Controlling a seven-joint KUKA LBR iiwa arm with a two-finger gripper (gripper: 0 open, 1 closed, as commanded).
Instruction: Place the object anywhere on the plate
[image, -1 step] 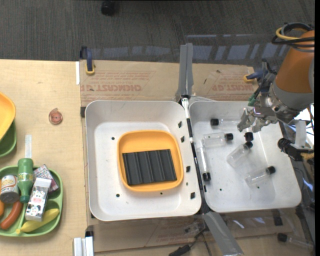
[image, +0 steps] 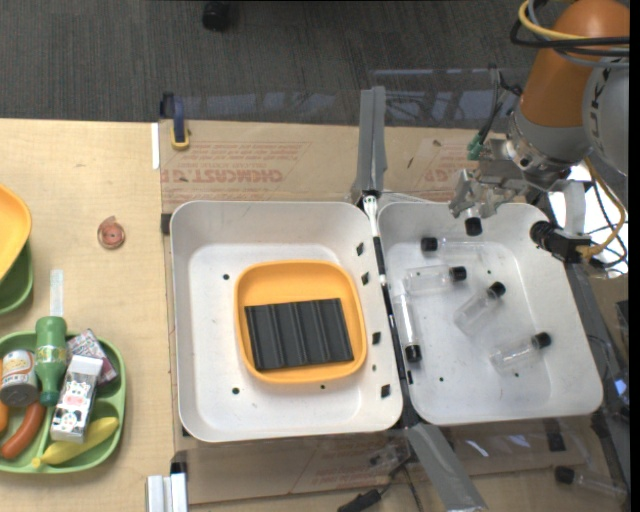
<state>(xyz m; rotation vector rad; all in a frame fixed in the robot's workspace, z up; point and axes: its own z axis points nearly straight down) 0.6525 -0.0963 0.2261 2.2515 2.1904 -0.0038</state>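
Fingers (image: 474, 205) of the grey arm's gripper hang over the right white bin's (image: 570, 390) far edge; whether they are parted I cannot tell. Several clear plastic vials with black caps (image: 480, 305) lie below, ungrasped. Picking seems pending: descend, grip one, carry left to the orange square plate (image: 300, 283).

Robot lab: bench (image: 80, 170), two white bins (image: 200, 300), cardboard backing (image: 260, 165)
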